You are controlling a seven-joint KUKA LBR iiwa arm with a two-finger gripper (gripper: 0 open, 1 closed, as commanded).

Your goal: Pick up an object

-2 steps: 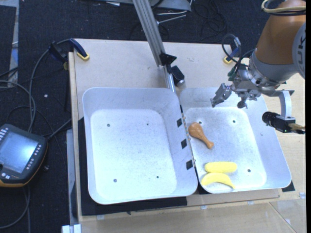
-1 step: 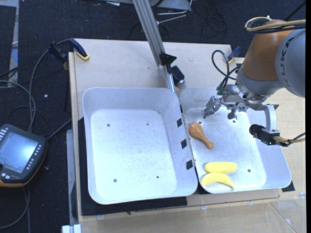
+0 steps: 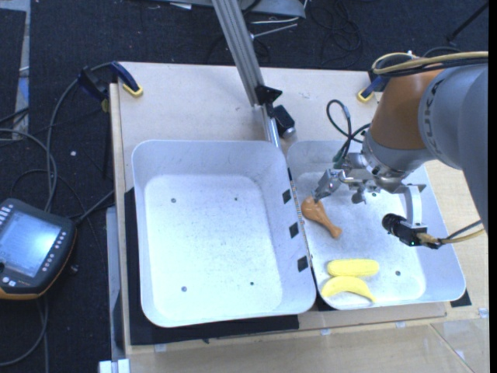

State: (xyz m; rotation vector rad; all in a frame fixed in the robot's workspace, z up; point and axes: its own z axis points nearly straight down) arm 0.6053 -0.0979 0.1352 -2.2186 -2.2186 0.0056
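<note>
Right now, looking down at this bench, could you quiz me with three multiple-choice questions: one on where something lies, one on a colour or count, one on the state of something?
1. Where does the toy chicken leg lie?
A. In the left bin
B. In the right bin
C. On the bare bench

2. How many yellow things lie in the right bin?
A. One
B. Two
C. Four

3. What is the state of the chicken leg?
A. Lifted in the air
B. Lying on the bin floor
C. Stacked on a banana

Answers:
1. B: it lies near the right bin's left wall, just below the gripper.
2. B: the yellow block and the banana lie side by side at the near edge.
3. B: it lies flat on the white floor, apart from the yellow pair.
</note>
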